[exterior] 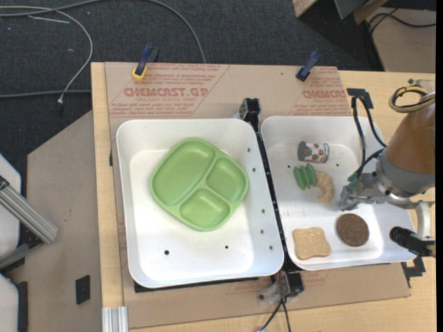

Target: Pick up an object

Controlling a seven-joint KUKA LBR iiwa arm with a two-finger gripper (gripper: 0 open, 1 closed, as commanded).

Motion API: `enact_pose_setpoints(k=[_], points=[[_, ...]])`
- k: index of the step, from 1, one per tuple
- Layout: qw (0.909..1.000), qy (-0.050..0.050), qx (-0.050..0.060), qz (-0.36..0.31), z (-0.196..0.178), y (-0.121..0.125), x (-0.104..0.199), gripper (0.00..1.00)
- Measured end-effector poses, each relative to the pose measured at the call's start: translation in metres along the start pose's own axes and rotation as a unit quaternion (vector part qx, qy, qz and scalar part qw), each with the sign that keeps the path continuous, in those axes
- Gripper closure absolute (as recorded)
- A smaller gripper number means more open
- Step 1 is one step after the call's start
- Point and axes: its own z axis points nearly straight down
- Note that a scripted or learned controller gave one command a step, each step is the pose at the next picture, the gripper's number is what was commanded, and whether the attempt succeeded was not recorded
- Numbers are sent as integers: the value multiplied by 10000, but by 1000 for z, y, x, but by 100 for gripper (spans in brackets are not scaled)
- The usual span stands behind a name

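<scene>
The right bin point(280, 137) holds several small items. A small can point(313, 151) lies on its side near the back. A green pod-like piece point(304, 177) and a tan curved pastry point(324, 186) lie together in the middle. A round brown cookie point(353, 229) and a slice of toast point(310, 242) sit near the front wall. My gripper point(348, 196) hangs low over the bin, just right of the pastry and just behind the cookie. The grey and orange wrist point(410, 154) covers the bin's right side.
The left bin point(138, 241) bears a green divided plate point(199, 183) at its middle. Black cables point(365, 126) run along the back right of the right bin. Blue clamps point(144, 61) pin the cardboard at the bench's far edge.
</scene>
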Motion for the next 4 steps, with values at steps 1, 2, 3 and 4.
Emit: enact_pose_setpoints(k=[1,2,3,4], points=[[10000,-7,-3,-9,-42,2,4,100],[10000,-17,-33,-14,-106,3,3,100],[10000,-19,-34,-15,-170,6,2,100],[10000,-16,-22,-14,-196,7,2,100]])
